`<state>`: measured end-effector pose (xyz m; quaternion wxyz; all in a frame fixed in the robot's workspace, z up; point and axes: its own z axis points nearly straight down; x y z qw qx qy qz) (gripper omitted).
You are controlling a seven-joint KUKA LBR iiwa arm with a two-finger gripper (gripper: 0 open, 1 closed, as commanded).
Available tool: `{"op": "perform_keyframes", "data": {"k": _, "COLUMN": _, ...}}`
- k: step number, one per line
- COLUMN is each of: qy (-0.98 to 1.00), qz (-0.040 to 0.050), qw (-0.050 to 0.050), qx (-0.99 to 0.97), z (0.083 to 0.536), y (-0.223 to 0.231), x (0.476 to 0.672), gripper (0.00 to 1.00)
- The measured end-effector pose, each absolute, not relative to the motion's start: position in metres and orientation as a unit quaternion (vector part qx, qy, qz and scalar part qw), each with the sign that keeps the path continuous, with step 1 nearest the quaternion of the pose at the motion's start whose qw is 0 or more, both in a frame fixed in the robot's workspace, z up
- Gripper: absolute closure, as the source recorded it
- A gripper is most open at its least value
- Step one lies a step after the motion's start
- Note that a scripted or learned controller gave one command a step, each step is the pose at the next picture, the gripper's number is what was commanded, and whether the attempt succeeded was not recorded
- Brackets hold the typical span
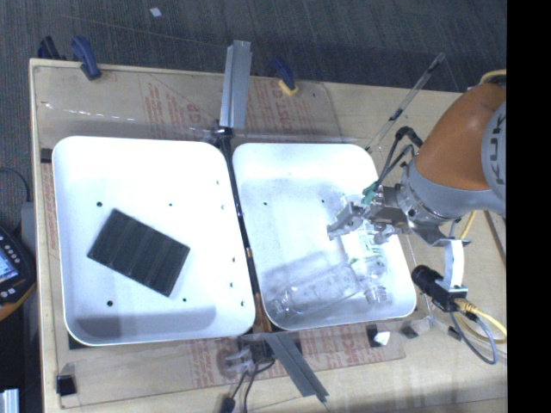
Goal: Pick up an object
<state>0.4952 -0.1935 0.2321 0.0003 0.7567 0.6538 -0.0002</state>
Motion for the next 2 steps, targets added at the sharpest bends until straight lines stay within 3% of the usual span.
{"op": "perform_keyframes", "data": {"k": 2, "qy": 0.733, "qz": -0.0003, "qw": 0.0, "qx": 0.68, "z": 0.206, "y": -0.204, "x": 0.551, "gripper": 0.0}}
